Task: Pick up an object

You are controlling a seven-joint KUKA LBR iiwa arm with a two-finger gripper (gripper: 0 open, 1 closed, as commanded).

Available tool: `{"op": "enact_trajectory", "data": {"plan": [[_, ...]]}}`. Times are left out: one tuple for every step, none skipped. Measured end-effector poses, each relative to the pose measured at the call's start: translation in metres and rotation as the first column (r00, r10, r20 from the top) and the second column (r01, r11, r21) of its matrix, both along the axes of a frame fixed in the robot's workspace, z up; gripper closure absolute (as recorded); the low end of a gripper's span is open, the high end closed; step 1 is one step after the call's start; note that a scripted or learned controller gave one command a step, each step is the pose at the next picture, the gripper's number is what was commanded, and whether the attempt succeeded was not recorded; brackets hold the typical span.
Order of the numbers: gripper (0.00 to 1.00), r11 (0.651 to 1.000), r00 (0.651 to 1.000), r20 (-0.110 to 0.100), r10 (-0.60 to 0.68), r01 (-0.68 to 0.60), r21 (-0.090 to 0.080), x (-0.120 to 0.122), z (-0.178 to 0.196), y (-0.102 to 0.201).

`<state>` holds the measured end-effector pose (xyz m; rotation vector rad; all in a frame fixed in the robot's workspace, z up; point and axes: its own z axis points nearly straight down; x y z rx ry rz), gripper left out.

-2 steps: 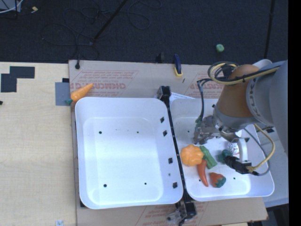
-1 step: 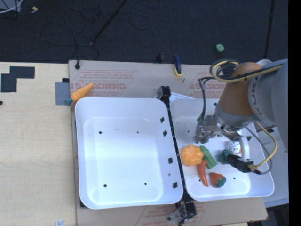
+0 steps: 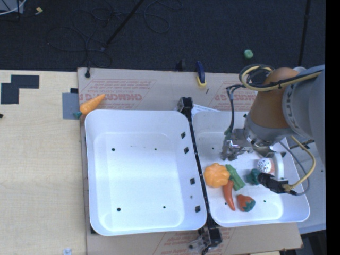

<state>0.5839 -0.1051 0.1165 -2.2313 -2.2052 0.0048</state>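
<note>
Two white bins sit side by side on the table (image 3: 42,169). The left bin (image 3: 101,142) shows only its bare floor with a few small dark holes. The right bin (image 3: 287,211) holds a cluster of toy food near its middle: a round orange fruit (image 3: 216,175), a green pod (image 3: 235,176) leaning against it, a thin red pepper (image 3: 229,196) just below, and a red piece with a green top (image 3: 245,202) beside that. A white speckled object (image 3: 264,166) lies a little to the right, partly covered by black hardware and cable, so its shape is hard to tell.

The arm (image 3: 297,108) reaches in from the right, its orange band above the wrist. Its jaws (image 3: 232,150) hang over the right bin, just above the orange fruit and apart from it; whether they are spread or closed cannot be told, as the metal parts blur together.

Outside the bins, an orange carrot (image 3: 92,103) lies on the board by the left bin's far corner.
</note>
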Motion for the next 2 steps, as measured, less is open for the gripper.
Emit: {"op": "enact_trajectory", "data": {"plan": [[1.00, 1.000, 1.000, 0.006, 0.009, -0.009, -0.002, -0.041, -0.028, -0.026], [1.00, 1.000, 1.000, 0.003, 0.006, -0.006, -0.002, -0.110, -0.028, -0.082]]}}
